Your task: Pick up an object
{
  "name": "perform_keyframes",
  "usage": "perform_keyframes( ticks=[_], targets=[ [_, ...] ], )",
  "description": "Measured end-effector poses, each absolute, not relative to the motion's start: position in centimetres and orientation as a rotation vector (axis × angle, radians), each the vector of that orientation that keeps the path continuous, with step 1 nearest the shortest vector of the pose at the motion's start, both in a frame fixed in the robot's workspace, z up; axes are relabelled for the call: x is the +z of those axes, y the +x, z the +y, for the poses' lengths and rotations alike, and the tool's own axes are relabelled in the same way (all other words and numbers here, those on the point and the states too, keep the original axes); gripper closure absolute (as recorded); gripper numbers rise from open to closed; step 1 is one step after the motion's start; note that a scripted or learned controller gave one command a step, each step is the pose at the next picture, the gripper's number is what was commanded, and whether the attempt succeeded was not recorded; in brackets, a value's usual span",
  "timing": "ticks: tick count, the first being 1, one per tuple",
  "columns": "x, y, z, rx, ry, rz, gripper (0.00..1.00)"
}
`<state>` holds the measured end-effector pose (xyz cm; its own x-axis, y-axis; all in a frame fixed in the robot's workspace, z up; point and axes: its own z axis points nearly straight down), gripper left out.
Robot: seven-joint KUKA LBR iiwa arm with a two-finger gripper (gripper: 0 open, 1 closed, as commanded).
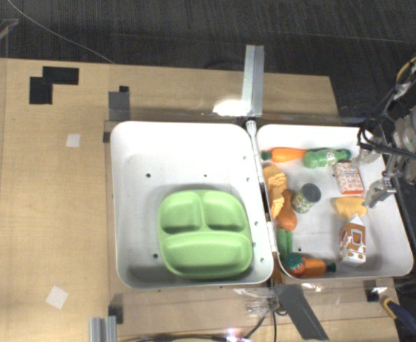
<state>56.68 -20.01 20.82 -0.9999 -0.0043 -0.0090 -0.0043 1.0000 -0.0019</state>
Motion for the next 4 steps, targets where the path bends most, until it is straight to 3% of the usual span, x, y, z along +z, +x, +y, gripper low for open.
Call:
perform_keyframes(
  ticks=[1,4],
  targets=[
    [11.58,51.31,-20.50,-0.016,-0.114,3.104,0.00],
    [11.22,51.26,-20.18,-0.032,-0.363,3.067,0.00]
  ],
)
